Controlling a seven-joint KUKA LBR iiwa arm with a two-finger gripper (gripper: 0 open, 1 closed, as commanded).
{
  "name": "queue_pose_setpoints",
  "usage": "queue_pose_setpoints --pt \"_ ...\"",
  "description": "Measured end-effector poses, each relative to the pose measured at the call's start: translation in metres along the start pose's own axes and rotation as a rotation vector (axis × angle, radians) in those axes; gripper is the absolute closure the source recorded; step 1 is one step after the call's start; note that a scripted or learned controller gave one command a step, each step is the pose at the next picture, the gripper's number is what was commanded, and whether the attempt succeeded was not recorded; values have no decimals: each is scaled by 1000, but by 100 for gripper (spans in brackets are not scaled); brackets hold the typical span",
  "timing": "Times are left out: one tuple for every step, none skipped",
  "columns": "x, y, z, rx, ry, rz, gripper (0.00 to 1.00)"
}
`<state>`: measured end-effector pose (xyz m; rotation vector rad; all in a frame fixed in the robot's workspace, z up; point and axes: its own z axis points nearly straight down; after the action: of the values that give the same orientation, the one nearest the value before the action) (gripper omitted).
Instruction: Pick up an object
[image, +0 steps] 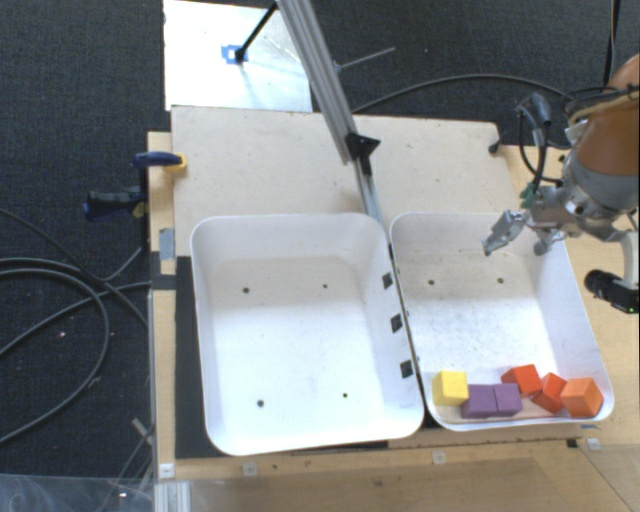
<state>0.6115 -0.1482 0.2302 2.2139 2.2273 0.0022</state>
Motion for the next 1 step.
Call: queue_pose_setpoints --pt "48 -70 61 10 4 2 0"
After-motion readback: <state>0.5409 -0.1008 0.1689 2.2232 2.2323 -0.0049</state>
